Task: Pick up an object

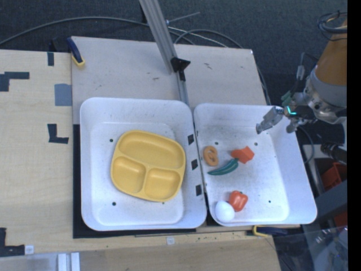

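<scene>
The right bin (282, 168) holds several small items: a tan ring-shaped piece (211, 156), an orange-red chunk (243, 154), a green pod (224, 167), a red pepper (238, 200) and a white egg (224, 211). My gripper (279, 123) hovers over the bin's upper right corner, up and to the right of the orange-red chunk. It is open, its two grey fingers spread apart with nothing between them.
A yellow divided plate (148, 165) lies in the left bin (90, 151). A slanted metal pole (161, 27) rises behind the bins, ending at a black clamp (179, 64). Cables run along the back of the bench.
</scene>
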Robot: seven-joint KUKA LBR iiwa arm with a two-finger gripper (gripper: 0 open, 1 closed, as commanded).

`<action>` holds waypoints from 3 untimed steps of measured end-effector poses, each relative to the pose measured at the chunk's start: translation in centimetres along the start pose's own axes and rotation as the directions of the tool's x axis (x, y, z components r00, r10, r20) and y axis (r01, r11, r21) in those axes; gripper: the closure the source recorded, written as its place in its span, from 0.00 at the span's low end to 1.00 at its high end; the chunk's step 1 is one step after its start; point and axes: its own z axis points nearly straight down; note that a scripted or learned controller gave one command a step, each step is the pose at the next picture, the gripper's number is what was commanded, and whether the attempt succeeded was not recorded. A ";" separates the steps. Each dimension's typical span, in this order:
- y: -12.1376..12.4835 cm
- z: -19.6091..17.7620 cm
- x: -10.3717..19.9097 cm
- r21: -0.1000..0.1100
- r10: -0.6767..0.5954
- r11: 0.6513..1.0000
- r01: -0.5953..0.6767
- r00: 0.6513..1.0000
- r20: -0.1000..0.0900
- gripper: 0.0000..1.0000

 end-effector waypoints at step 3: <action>0.2 15.6 1.9 0.008 0.001 1.000 -0.001 1.000 -0.001 0.00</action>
